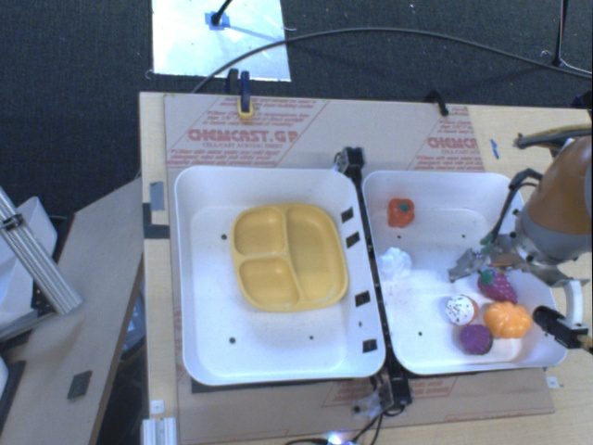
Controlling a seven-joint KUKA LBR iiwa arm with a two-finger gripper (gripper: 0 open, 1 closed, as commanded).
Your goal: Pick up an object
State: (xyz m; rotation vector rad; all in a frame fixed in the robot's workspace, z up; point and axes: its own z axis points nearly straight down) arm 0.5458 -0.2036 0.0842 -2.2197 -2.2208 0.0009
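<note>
Two white bins are carried side by side on the desk — a yellow tray [288, 257] in the left. Low over the right bin [435, 346], the claw [482, 265] is lowered beside a magenta fruit [498, 287]; its spread cannot be told — nothing visibly pinched.

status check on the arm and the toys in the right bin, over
Gripper low in right bin, fingers unclear. Nothing seen held. Magenta toy right beside it; orange pumpkin, purple ball, speckled ball crowd close.
</note>
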